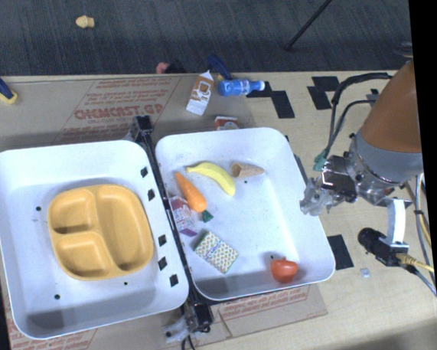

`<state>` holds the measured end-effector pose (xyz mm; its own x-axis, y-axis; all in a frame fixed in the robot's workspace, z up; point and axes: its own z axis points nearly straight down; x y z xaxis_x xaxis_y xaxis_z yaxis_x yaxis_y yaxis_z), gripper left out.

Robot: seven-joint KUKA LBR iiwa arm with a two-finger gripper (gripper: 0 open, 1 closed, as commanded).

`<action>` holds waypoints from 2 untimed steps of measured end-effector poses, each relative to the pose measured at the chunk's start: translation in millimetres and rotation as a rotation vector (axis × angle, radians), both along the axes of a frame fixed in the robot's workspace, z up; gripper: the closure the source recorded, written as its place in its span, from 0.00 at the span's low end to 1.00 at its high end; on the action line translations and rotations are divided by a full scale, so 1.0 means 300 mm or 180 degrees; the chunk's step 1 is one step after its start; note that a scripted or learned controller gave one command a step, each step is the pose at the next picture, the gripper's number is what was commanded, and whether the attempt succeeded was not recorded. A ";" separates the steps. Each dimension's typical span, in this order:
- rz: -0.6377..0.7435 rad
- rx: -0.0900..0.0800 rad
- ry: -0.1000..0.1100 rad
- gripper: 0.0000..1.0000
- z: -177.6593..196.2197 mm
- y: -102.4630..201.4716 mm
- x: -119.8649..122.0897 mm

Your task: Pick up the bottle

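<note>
One yellow plate sits in the left bin. The right bin holds one carrot, one banana, one patterned block, one tomato and a small wrapper that is hard to make out. The blue bottle lies on the bench behind that bin. The gripper is by the bin's right rim; I cannot tell how its jaws are set.
</note>
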<state>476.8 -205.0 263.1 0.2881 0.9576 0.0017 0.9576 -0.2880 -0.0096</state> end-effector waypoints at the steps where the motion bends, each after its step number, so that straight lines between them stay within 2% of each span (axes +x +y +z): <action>1: 0.1137 0.0001 -0.0016 1.00 -0.252 0.057 -0.003; 2: 0.0485 -0.0011 -0.0019 1.00 -0.201 -0.021 -0.003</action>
